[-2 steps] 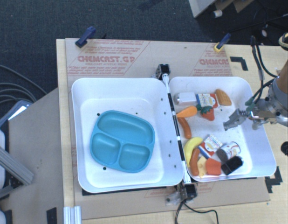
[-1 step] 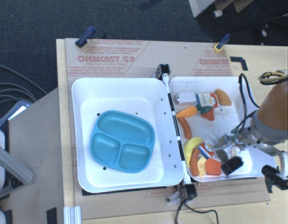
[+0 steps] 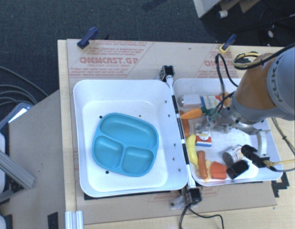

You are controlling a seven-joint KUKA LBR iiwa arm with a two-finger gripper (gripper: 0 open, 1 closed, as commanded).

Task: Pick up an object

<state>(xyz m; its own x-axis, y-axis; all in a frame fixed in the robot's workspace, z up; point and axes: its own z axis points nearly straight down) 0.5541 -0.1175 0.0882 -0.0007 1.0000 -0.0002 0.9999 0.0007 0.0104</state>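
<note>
Arm: the grey arm [image 3: 274, 87] with its orange band comes in from the right edge of the frame and bends down over the right-hand bin
Hand: the hand [image 3: 210, 119] sits low in the upper middle of the right bin, among the objects there; from here I cannot tell how far it is open or whether it has hold of anything
Right bin: a shallow white bin [image 3: 268, 174] on the right half of the surface, crowded with small things
Objects in it: an orange carrot-shaped toy [image 3: 190, 113] near the bin's left wall, a yellow banana-shaped toy [image 3: 190, 148] lower along that wall, a small white-and-red carton [image 3: 203, 139] just beside the banana, a brown sausage-shaped piece [image 3: 201, 160] below it, a red-orange block [image 3: 217, 170] at the lower edge, and a white bottle [image 3: 190, 99] lying near the top
Left bin: a shallow white bin [image 3: 85, 128] holding a light blue plastic divided plate [image 3: 124, 144] with three compartments, lying flat and well apart from the arm
Surface: a pale cardboard-covered surface [image 3: 114, 61] printed with red lettering, under both bins
</note>
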